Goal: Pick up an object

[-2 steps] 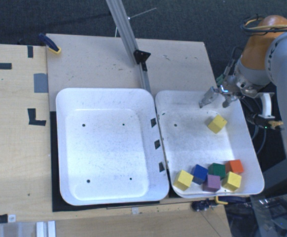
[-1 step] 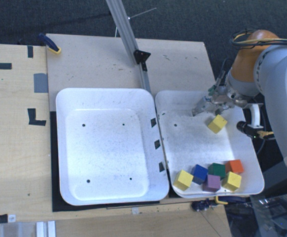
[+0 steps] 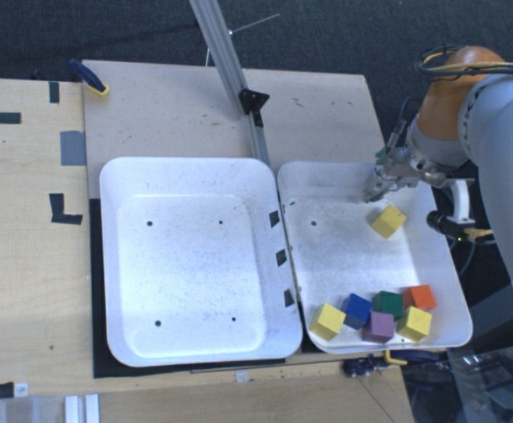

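While the arm [image 3: 468, 122] comes in from the right edge of the frame, its gripper [image 3: 382, 186] hangs over the upper part of the right bin [image 3: 327, 192], close to the bin's far wall. If its fingers are apart or together I cannot tell, because they look small and blurred from this angle, and no object is seen between them. Just below the gripper and a little to the right lies a single yellow cube [image 3: 388, 221], tilted so that one corner points down; it is near the gripper, but I cannot tell if they touch. At the lower right of the frame, along the near wall of the same bin, a group of cubes sits close together: a second yellow cube [image 3: 329, 321] on the left, then a blue cube [image 3: 358, 309], a purple cube [image 3: 381, 325], a green cube [image 3: 387, 303], a third yellow cube [image 3: 416, 323] and an orange cube [image 3: 420, 297] at the right end. The left bin [image 3: 115, 236] fills the middle of the frame, just beside the right one. From the top of the frame a grey metal bar [image 3: 224, 42] goes down at a slant and ends between the two bins
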{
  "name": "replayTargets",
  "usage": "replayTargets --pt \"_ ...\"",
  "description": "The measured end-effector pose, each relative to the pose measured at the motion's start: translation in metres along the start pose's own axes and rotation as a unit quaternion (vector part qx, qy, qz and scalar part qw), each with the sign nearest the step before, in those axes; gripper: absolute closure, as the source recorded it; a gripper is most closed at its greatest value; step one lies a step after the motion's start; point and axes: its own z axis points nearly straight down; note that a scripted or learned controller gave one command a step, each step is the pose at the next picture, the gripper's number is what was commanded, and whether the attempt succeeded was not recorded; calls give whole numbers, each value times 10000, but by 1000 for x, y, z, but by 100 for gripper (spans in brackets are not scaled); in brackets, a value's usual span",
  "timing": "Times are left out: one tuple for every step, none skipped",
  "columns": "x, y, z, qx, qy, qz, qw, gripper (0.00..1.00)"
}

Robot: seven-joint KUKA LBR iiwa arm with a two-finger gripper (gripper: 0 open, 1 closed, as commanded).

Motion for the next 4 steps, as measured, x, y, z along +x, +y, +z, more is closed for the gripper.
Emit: replayTargets --pt "8 4 -46 -25 8 8 10000 100" --pt "1 10 -95 -30 2 7 10000 100" --pt "1 11 -145 -34 3 9 10000 100" --pt "62 18 -148 -9 17 -14 10000 100"
